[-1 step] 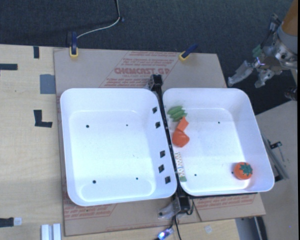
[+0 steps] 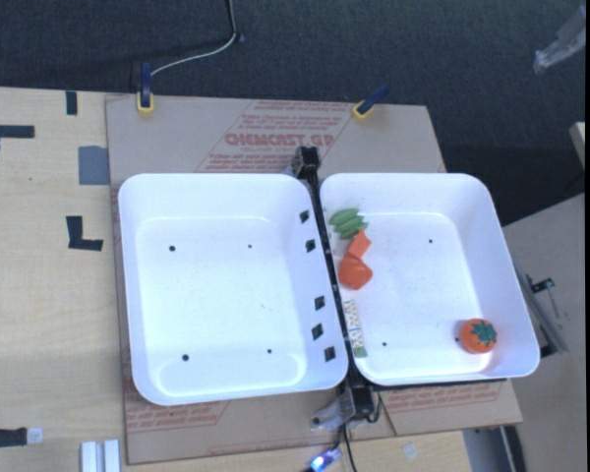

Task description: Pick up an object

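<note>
Hovering off-bin | pincer (image 2: 560, 45) blurred, grip state cannot be told | orange tapered plastic carrot (image 2: 356, 264) well apart, down-left of it | long axis along the bins' shared edge

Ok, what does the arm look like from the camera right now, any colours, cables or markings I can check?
A pale grey smear at the top right edge, over the dark floor, may be part of the arm. It is too blurred to tell bands, cables or markings.
</note>
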Controlling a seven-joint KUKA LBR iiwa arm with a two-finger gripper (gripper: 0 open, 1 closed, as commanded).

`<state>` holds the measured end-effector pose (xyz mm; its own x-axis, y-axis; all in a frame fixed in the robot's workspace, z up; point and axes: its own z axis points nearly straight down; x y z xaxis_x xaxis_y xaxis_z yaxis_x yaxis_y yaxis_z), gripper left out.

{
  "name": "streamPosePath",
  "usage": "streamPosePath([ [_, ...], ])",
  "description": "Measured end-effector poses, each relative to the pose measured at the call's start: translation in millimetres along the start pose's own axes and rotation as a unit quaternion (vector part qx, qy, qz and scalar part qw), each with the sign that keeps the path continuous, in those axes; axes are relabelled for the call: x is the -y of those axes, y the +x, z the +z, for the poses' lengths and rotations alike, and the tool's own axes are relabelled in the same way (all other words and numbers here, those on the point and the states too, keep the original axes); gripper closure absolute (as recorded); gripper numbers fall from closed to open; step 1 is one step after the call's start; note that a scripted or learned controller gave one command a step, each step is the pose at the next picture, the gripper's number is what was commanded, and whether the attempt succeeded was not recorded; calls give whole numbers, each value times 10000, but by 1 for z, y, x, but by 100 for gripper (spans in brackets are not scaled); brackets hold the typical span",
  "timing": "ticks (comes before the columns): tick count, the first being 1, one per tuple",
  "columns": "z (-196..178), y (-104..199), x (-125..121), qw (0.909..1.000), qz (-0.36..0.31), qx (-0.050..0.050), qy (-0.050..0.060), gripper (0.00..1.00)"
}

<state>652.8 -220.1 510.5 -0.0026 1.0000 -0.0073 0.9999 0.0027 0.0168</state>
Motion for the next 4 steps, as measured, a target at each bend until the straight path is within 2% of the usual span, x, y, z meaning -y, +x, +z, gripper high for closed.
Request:
streamPosePath([
  [1, -26, 59, -18, 10000, -20, -34, 65, 0],
  [4, -25, 285, -17, 9999, -27, -43, 89, 0],
])
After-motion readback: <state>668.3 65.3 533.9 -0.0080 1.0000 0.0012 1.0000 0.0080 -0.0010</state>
